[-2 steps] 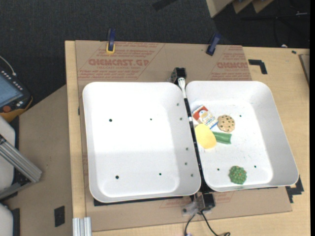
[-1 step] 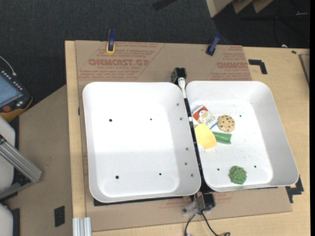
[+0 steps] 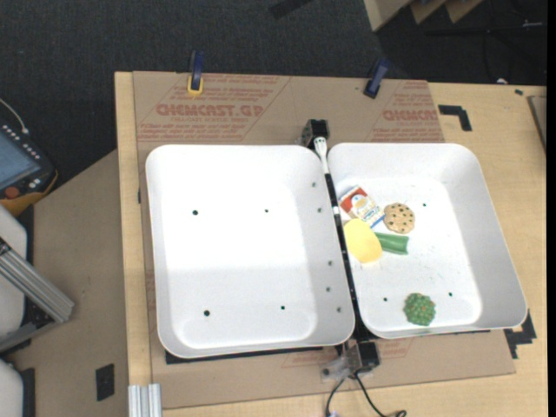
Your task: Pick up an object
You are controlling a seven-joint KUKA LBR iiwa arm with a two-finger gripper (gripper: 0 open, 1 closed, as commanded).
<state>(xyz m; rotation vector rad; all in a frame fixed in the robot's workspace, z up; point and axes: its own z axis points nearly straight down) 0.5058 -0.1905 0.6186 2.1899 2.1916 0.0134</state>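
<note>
**Currently: candidate objects clustered in right bin, nothing grasped**

Right bin (image 3: 486,224) holds all candidates. A small red-and-white packet (image 3: 357,203), a round cookie (image 3: 399,218), a yellow lemon-like piece (image 3: 363,243) and a green strip (image 3: 393,243) sit bunched near the bin's left wall, touching or overlapping one another; judged awkward for a clean two-finger grasp. A green knobbly ball, broccoli-like (image 3: 420,308), lies well apart near the front edge, judged the easiest pick because it stands alone.

Left bin (image 3: 174,250) shows its white floor with small dark dots. Both bins rest on a cardboard sheet (image 3: 261,102) clamped at the far edge by two blue clips (image 3: 196,69), presumably to stop it shifting.

Pincer state: cannot tell. Packet print is too small to read; the green strip is partly covered by the yellow piece.
</note>
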